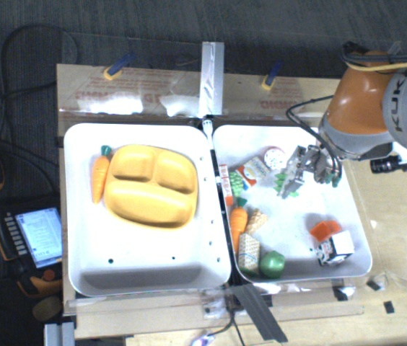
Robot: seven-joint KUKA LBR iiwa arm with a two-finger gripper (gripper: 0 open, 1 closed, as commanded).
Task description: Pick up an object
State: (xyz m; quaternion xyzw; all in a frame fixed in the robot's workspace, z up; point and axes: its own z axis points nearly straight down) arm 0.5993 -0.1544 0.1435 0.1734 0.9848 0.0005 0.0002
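Objects scattered in right bin: carrot, green ball, orange-and-white item, small packets near left wall. Gripper poised over upper middle of right bin, above bare floor. Claw state cannot be told. Left bin occupied by yellow tray, second carrot just beside it.
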